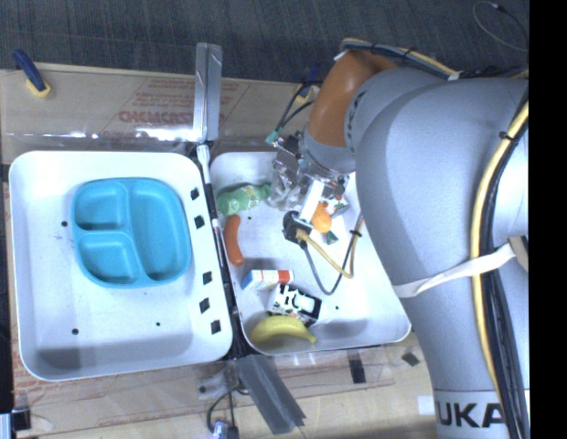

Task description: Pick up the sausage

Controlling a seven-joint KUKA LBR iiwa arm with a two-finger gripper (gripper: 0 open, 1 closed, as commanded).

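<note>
Dark carpeted floor (128, 12) surrounds a cardboard-topped bench (101, 94) under even light.

A brown bench (155, 99) carries two shallow white bins side by side, their inner walls touching near its middle. The left bin (46, 337) reaches toward the bench's left edge; the right bin (379, 323) lies toward its right edge, partly hidden. A blue-handled tool, perhaps a clamp (29, 69), sits at the bench's far left corner. Faint red lettering marks the bench's far edge.
</note>
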